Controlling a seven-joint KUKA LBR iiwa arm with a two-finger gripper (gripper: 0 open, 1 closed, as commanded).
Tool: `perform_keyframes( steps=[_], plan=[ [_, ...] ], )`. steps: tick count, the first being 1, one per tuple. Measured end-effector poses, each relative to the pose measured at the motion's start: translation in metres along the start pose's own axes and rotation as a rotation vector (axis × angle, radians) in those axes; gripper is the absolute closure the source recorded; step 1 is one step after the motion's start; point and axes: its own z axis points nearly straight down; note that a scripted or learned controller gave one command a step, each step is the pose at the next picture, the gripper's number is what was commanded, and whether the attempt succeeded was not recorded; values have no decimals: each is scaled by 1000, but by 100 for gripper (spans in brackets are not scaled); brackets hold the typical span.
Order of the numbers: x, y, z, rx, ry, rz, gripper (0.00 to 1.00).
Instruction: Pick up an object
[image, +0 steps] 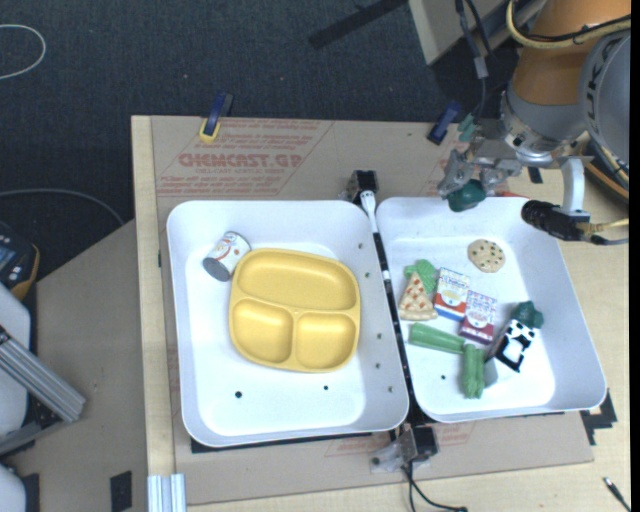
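Jaws (466, 190) pinch a small dark-green object (465, 197), rounded and glossy, above the right bin's (580, 300) far edge.

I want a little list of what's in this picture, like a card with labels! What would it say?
left bin: yellow tray with three compartments; small can lying beside its upper-left corner
right bin: cookie, pizza slice, small cartons, green toy vegetables, black-and-white block
gripper: above the right bin's top edge, with a dark green thing at its tip
holding it: cannot tell
bench: brown board under both bins
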Motion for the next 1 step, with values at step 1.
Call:
perform_keyframes(
  steps=[1],
  plan=[
    [22, -43, 9, 11, 3, 1, 100]
  ],
)
